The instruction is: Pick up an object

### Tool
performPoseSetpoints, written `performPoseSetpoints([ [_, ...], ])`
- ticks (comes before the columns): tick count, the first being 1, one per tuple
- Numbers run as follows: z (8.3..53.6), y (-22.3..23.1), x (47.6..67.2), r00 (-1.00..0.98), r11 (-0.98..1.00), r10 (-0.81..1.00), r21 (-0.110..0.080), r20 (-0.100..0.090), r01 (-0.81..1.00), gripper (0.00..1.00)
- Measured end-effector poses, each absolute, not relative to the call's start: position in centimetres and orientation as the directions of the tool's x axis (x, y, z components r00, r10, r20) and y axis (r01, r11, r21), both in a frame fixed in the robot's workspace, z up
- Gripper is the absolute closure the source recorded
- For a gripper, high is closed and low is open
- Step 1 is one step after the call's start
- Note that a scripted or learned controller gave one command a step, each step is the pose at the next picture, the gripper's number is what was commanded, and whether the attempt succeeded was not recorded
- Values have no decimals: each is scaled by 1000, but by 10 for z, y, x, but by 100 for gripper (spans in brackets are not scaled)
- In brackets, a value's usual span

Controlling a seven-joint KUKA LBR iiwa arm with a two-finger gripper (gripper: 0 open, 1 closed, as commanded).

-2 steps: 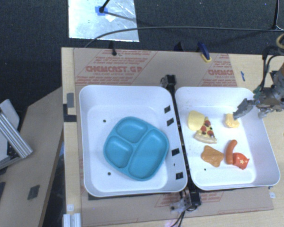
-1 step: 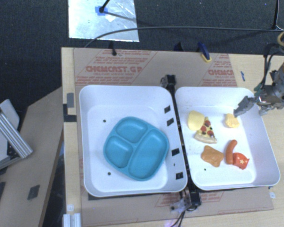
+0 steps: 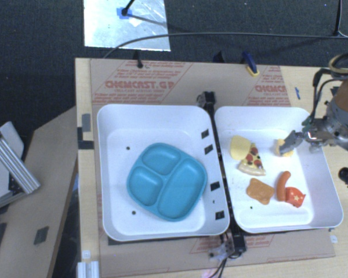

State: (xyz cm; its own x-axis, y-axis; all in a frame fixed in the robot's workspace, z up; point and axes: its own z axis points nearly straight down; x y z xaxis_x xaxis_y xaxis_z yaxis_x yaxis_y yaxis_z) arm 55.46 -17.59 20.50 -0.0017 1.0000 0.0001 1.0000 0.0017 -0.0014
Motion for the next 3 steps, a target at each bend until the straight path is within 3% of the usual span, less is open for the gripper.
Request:
performPoseSetpoints([
  [2, 109, -171, 549, -1, 1, 1000, -3, 1, 1000, 0],
  [3, 123, -172, 551, -2, 2, 1000, 4, -2, 1000, 100],
])
